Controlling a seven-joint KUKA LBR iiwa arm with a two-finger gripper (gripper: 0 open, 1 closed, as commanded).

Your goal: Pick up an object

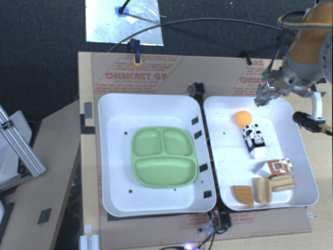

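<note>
On the bench (88, 155), two shallow white bins sit side by side, touching along a black clipped seam. Inside the left bin (112, 139), near its middle, lies a pale green divided plate (164, 156) with two small compartments at the far side and one long compartment at the near side. Over the far right corner of the right bin (307, 191), the gripper (263, 97) hangs from a grey arm (304, 69) with an orange band, reaching in from the right; nothing is visible between its tips, and whether they are spread or closed cannot be told from this angle. Just below and to the left of the gripper, an orange ball (243, 118) rests toward the far edge of the right bin. Beside the ball, toward the near side, lies a black-and-white carton (254, 140), stretched lengthwise. Near the right bin's near right corner sits a cluster of small things close together: an orange-and-white box (280, 166), a tan bread roll (281, 182), a second roll (263, 190) lying crosswise to it, and a brown waffle piece (242, 194) against the near edge.
</note>
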